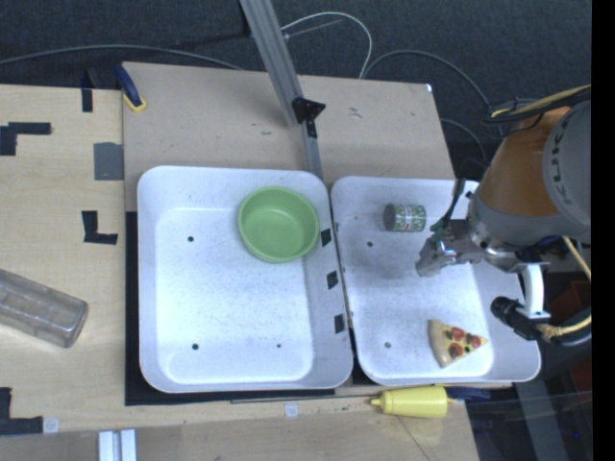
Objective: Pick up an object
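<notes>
A small green-labelled can [405, 218] lies on its side near the back of the right bin [384, 286]. At that bin's front right rests a pizza slice toy [454, 341]. A green bowl [279, 223] sits in the back right part of the left bin [192, 296]. My gripper [434, 255] hangs over the right bin's right side, just to the front right of the can and apart from it. Nothing shows between its fingers.
A yellow bottle [415, 402] lies on the bench just in front of the right bin. A clear plastic cylinder [38, 307] lies on the bench at the far left. A grey pole [279, 56] slants in from the back to the bins' divide.
</notes>
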Available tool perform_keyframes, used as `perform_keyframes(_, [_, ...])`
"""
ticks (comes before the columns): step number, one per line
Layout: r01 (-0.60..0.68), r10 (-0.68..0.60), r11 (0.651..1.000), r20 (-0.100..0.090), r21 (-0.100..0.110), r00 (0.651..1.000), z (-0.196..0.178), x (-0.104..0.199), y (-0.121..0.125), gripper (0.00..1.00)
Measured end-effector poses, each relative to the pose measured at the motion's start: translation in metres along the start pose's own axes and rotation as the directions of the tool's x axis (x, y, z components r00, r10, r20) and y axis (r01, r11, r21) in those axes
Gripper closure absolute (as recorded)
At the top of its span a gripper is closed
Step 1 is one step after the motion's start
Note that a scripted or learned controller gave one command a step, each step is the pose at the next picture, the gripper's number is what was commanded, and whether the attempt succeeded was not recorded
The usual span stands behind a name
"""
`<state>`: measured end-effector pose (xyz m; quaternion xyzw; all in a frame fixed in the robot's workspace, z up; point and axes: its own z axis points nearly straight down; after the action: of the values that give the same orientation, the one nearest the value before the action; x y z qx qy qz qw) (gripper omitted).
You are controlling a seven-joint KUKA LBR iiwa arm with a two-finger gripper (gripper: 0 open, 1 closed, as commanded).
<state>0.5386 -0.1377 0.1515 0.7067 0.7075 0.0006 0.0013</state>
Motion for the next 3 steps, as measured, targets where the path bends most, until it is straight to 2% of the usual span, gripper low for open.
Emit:
perform_keyframes(1, [0.0,0.0,1.0,0.0,-0.001,1.0,-0.053,-0.002,-0.009,1.0])
perform_keyframes(2, [0.001,-0.001,1.0,0.0,0.0,1.0,-0.091,-0.002,-0.008,1.0])
perform_keyframes(3, [0.006,-0.006,1.0,-0.003,0.002,1.0,-0.098,0.049,0.016,1.0])
